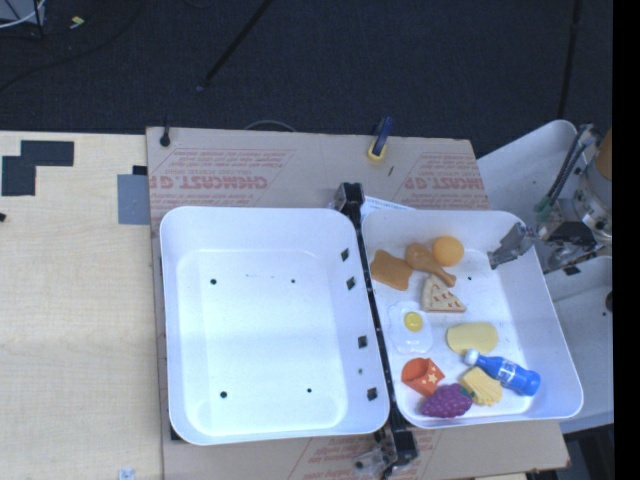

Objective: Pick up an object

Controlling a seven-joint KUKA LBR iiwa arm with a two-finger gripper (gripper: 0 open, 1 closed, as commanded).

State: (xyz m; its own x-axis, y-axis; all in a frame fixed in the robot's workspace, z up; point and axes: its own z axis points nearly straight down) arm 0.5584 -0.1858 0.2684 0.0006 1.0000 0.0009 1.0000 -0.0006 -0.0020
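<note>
Two white bins [170, 268] sit on cardboard [230, 173] over a wooden bench [70, 318].

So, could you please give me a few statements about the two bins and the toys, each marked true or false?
1. All the toys lie in the right bin. True.
2. The blue bottle lies in the left bin. False: it lies in the right bin, near its lower right corner.
3. The pincer is at the right bin's upper right edge. True.
4. The pincer holds the orange ball. False: the ball lies in the bin, apart from it.
5. The purple grapes lie near the right bin's bottom edge. True.
</note>
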